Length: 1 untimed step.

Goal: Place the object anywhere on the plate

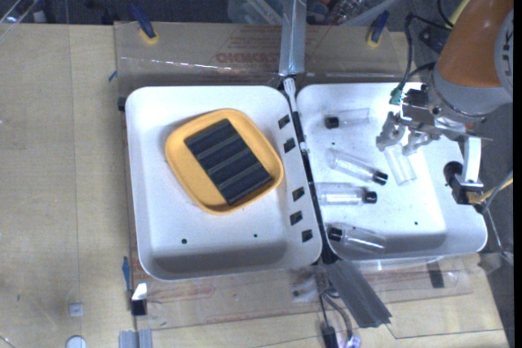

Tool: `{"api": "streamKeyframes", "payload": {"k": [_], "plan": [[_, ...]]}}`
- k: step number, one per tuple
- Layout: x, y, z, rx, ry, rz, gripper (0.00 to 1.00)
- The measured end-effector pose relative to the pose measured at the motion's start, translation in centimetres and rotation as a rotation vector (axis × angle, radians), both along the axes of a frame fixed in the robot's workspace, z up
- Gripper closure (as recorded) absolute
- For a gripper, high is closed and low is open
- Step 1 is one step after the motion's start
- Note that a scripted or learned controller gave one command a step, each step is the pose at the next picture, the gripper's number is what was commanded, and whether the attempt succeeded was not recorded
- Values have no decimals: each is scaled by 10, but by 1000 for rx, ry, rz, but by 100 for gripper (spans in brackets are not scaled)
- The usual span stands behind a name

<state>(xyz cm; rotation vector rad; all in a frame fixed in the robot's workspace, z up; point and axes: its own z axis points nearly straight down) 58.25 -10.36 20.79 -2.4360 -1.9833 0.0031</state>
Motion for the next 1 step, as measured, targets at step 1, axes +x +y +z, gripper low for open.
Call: {"api": "streamKeyframes", "payload": {"k": [1], "plan": [[0, 0, 0, 0, 0, 0, 0]]}}
